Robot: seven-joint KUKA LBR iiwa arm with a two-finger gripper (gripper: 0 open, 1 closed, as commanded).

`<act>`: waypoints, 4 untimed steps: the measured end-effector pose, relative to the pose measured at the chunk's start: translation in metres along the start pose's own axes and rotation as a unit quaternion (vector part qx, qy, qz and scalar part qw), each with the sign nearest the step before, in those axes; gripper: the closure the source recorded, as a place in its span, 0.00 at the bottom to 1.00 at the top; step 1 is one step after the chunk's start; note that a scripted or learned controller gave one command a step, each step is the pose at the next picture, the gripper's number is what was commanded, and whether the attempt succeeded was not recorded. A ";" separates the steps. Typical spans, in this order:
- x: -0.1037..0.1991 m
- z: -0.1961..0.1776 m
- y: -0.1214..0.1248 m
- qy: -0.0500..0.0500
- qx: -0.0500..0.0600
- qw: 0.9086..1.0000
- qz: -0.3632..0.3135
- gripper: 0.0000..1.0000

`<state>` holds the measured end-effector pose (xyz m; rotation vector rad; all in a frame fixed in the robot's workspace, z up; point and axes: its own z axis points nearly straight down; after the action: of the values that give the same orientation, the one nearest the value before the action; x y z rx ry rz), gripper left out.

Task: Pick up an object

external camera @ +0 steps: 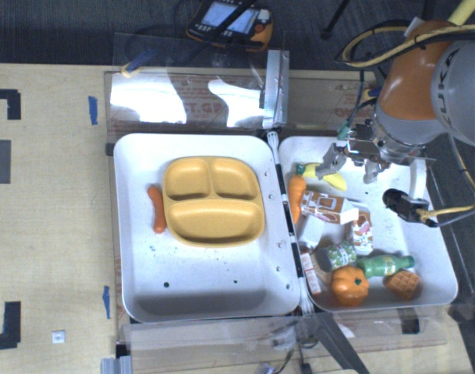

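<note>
Camera view — end effector [351, 164] spread wide above crowded right bin [436, 244] — carrot [297, 195], pumpkin [349, 284] nearby.

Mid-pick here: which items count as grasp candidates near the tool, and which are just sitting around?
Candidates, right bin: carrot, banana, carton, green bottle, pumpkin, waffle; tool above them.

Lying about, left bin: yellow divided tray, sausage.

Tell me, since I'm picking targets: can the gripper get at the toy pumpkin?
Probably yes. The pumpkin sits uncovered in the right bin, though a green bottle crowds it. The gripper hangs over that bin.
</note>
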<state>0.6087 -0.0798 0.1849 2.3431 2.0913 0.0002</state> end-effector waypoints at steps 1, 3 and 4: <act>-0.025 0.099 0.005 0.000 -0.001 1.000 -0.004 0.00; -0.023 0.081 -0.016 0.001 0.001 0.995 -0.096 0.00; -0.019 0.099 0.036 0.000 -0.001 0.997 -0.074 0.00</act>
<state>0.6429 -0.1024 0.0857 2.1799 2.2577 0.0025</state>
